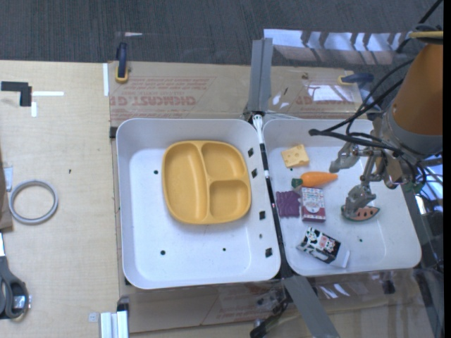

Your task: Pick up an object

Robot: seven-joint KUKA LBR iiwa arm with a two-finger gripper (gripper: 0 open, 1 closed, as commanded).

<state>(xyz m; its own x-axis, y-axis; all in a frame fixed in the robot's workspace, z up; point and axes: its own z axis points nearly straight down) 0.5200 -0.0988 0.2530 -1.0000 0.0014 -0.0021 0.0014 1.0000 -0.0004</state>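
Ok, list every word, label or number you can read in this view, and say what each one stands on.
Cardboard sheet behind the left bin: large red letters, upside down and mirrored from here; I cannot make out a word.
Small pink carton in the right bin: a printed front, too small to read.
Black-and-white carton in the right bin: a cow-patch pattern, with no text I can read.

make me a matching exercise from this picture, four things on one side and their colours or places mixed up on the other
Things:
1. divided plate
2. cheese wedge
3. carrot
4. watermelon slice

Descriptions:
A. orange, lying below the yellow wedge
B. alone in the left bin
C. right under the gripper
D. pale yellow, nearest the far edge of the right bin

Pairs: 1-B, 2-D, 3-A, 4-C
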